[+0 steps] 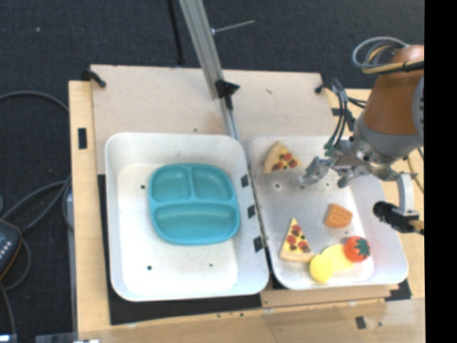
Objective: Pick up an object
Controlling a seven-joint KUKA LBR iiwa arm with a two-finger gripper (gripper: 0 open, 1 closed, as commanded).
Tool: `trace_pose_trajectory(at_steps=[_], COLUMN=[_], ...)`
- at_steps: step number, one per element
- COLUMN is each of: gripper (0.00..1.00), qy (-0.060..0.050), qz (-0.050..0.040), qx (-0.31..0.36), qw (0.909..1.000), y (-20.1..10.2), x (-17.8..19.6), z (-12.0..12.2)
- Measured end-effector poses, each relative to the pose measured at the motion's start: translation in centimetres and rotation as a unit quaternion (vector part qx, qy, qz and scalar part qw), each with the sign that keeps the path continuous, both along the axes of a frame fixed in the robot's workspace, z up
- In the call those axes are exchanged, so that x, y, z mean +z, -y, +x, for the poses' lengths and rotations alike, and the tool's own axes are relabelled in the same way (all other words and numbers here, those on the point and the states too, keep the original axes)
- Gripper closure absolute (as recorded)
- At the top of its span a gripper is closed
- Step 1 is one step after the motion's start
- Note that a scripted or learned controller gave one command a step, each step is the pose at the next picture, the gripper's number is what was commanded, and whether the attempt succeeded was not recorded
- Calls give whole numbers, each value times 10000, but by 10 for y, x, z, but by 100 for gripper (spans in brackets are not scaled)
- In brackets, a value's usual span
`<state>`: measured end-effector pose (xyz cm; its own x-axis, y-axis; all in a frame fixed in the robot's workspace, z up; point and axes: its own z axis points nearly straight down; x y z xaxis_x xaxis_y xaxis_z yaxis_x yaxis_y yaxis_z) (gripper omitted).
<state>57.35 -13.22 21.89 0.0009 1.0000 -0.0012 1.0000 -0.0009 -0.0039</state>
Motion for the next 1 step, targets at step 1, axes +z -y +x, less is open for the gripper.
trace_pose_trajectory(at_steps=[1], gripper=[0], qy=[-10], qz=[4], qx=[1], qw=[10000], y=[2], x=[-63], z=[-3])
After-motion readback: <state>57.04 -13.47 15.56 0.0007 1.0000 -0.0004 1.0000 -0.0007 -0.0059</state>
